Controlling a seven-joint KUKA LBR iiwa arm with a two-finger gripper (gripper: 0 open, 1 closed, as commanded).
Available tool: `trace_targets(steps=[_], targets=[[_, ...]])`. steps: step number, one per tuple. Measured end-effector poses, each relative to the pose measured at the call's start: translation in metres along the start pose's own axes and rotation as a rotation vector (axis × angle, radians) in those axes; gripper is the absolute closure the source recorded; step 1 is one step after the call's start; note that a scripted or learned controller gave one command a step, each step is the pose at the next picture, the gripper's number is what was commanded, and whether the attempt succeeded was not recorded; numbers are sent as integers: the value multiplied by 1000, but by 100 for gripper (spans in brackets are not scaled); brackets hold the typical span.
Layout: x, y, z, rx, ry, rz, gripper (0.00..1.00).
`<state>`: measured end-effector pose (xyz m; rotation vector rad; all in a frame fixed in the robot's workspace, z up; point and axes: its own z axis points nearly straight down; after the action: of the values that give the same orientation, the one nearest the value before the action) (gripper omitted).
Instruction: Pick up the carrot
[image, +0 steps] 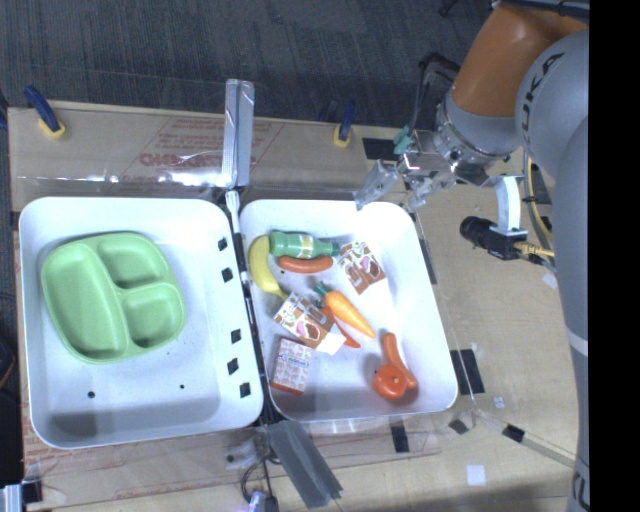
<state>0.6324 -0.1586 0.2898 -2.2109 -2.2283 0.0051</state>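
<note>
Camera view, looking down on bench w/ two white bins. My pincer (392, 186) sits in the upper right of the frame, above the top right corner of the right bin (428, 300), just outside its rim; its clear fingers are spread apart w/ nothing between them. My arm (530, 90), grey w/ orange band, comes in from the upper right corner.

Writing: faint red print on the cardboard sheet (190, 140) along the top, behind both bins; too blurred to read. The small cartons carry printed pics, no legible text. Green bottle (300, 243) has a label, unreadable.

Surface: tan cardboard-covered bench (500, 330), black tape marks lower right; dark ribbed floor or mat along the top of the frame. Blue clamps at upper left (42, 110) and top centre (345, 122). Metal bar (238, 130) stands upright betw. the bins at top; another grey bar (305, 462) at bottom centre.

Left bin (120, 400): a green divided tray (110, 292), three compartments.

Right bin: carrot (348, 312) lies near centre, orange, tip pointing lower right, green stub at upper left. Touching it at lower left: a patterned carton (303, 318). Above it: a red sausage (305, 264) under the green bottle, and a brown carton (360, 265) to the upper right. Banana (262, 266) along the left wall. A second carton (291, 365) at lower left; an orange pear-shaped toy (392, 368) at lower right, just beside the carrot's tip. Carrot is well apart from my pincer.
</note>
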Motion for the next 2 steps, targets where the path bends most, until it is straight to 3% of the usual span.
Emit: trace_targets(steps=[1, 2], targets=[[10, 0, 121, -1, 0, -361, 0], [37, -51, 193, -2, 0, -717, 0]])
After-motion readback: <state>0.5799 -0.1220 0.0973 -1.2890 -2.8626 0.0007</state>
